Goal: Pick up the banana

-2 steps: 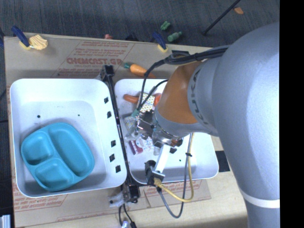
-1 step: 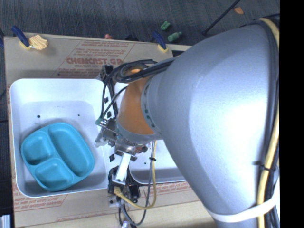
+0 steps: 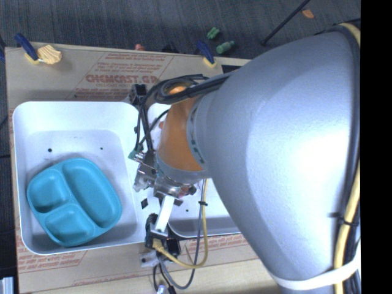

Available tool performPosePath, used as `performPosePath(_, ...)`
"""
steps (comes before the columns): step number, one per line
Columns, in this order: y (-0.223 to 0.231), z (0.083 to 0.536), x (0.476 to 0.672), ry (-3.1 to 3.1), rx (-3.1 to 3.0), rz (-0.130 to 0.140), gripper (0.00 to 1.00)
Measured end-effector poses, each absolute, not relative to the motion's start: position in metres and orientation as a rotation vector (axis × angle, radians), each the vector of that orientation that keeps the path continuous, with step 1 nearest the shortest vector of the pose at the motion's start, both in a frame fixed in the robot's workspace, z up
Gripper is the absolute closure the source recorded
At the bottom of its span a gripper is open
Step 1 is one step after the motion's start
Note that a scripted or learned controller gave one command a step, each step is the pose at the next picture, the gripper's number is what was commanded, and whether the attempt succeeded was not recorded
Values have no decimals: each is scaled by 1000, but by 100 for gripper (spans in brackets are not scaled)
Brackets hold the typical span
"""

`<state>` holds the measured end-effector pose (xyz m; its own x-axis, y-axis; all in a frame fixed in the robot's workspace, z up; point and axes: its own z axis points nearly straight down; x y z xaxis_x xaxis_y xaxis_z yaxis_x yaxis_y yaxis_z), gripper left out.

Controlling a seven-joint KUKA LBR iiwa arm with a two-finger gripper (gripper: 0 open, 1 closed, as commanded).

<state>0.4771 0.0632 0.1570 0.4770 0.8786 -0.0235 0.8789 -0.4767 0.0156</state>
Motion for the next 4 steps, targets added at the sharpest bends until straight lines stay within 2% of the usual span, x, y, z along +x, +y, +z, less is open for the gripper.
performPosePath(4,66,142,479,1712,2589,-14,100)
